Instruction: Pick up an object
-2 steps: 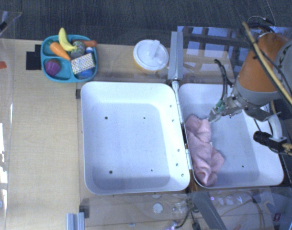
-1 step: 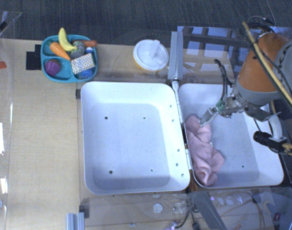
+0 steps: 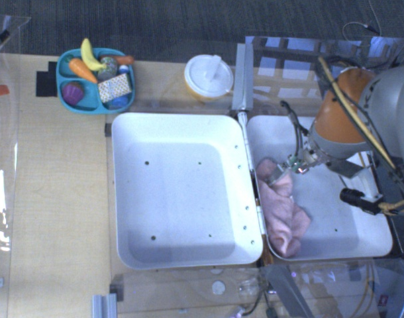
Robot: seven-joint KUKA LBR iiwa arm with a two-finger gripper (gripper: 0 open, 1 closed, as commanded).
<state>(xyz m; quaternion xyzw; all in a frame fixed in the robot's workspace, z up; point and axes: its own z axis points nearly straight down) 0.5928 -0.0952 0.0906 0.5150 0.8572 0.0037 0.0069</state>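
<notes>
Pink cloth (image 3: 283, 211) lies crumpled along the left wall of the right bin (image 3: 361, 244), lower centre-right of the frame, its long axis running top to bottom. At its upper end sits the claw (image 3: 289, 167), touching or just above the folds; whether it is clenched cannot be told. The cloth's bulk lies below and slightly left of the claw.

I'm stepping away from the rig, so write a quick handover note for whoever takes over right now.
Gripper: down in the right bin, at the upper end of the pink cloth; whether it grips is unclear.
Pink cloth: crumpled along the right bin's left wall, lying on the floor.
Left bin: nothing to pick there.
Done: arm has reached the cloth.
Left: confirm a grasp and lift the cloth.
</notes>
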